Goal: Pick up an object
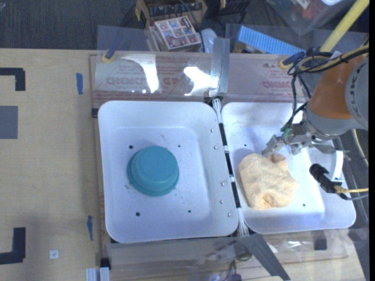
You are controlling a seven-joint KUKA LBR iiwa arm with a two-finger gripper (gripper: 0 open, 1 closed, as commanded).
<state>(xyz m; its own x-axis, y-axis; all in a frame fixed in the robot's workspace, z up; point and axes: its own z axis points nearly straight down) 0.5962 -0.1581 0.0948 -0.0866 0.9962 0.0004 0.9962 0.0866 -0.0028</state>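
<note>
- The soft, crumpled pale-yellow cloth (pixel 266 182) lies in the right shallow white plastic bin (pixel 258 124), toward that bin's near half and close to its left wall; bare white floor shows behind the cloth and along its right side.
- The cloth's near edge sits close to the right bin's front rim, with only a narrow strip of floor between them.
- The grey two-finger gripper (pixel 281 148) hangs just over the cloth's far right corner, under the grey arm with its orange band (pixel 329 98), which reaches in from the right of the cloth.
- Whether the gripper's fingers are spread or closed cannot be told from this angle; the tips look to be at or touching the cloth's top edge, and no part of the cloth can be seen between them.
- A round teal plastic bowl (pixel 153 170), turned upside down, sits well to the left of the cloth, in the left shallow white bin (pixel 114 122), with open floor all around it.
- A metal divider strip (pixel 225 157) runs between the two bins, just left of the cloth.
- Both bins rest on a light wooden bench (pixel 47 157); behind them stand clear plastic panels (pixel 152 75), and beyond those boxes and clutter on a dark floor.
</note>
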